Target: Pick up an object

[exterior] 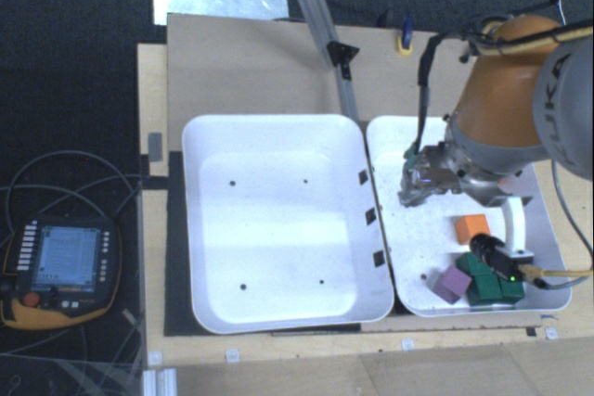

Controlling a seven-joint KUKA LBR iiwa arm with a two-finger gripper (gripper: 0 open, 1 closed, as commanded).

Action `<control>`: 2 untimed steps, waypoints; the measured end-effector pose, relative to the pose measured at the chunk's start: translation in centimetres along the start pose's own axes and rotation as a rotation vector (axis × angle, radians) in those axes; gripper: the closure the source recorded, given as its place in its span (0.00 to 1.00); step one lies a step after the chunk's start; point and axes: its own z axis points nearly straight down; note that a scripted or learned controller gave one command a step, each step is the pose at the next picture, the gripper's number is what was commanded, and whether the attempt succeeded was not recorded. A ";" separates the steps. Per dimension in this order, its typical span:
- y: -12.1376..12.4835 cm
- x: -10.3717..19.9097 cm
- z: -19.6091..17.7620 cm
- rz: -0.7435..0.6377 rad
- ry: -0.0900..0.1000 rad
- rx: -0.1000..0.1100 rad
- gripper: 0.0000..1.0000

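In the right bin (408,246), close to its left wall, the gripper (416,183) is held low over bare white floor, carried by the grey and orange arm (506,97) reaching in from the right. Whether it is open or closed cannot be told from this angle, and nothing is seen in its grasp. The objects are gathered in the near right corner: an orange block (471,227), a purple block (453,284) and a green block (484,289), the last two touching. They are kept apart from the gripper, so the pick is judged not yet begun. The left bin (278,227) is set alongside.
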 end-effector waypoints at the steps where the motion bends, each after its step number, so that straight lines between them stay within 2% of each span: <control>1: 0.4 5.3 -0.5 0.001 0.000 0.001 1.00; 2: 1.0 10.6 -0.5 0.001 0.000 0.001 1.00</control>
